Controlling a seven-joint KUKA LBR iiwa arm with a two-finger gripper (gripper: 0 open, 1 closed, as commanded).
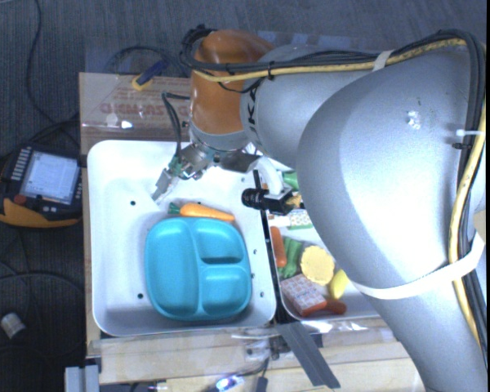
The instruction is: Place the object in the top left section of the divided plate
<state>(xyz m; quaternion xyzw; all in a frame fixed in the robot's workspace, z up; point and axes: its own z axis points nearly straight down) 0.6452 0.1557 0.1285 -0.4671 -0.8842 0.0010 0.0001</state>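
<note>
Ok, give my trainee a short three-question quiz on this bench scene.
1. True or false: the carrot lies inside a section of the blue plate.
2. Which bin holds the plate? A) left bin B) right bin
3. Fill in: the gripper hangs over the ___ bin, up from the carrot.

Key:
1. False; it lies on the bin floor at the plate's upper edge.
2. A
3. left
</note>
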